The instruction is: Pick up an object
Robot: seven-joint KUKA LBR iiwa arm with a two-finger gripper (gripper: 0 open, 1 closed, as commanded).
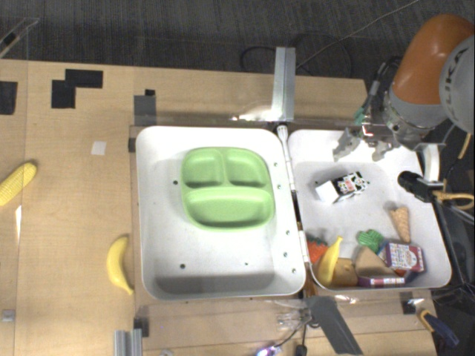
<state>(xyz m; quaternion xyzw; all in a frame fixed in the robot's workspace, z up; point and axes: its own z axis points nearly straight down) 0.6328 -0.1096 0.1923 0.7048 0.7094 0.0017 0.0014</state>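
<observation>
Here, the end effector [364, 144] is seen poised over the upper part of the right bin [439, 267], its two fingers spread apart and nothing between them. Just below it and slightly toward the left bin [148, 199], a small black-and-white carton [341, 186] lies alone on the white floor, apart from the fingers. Farther below, a heap is gathered at the near edge: an ice-cream cone [401, 222], a green toy [369, 238], a purple box [403, 257], a yellow piece [330, 259] and an orange piece [317, 251]. A green divided plate [225, 185] rests well off to the left of the end effector. The step in hand is judged to be the approach, with no grasp yet made. The next move is thought to call for the end effector to be shifted down over the carton, lowered with fingers straddling it, then closed.
</observation>
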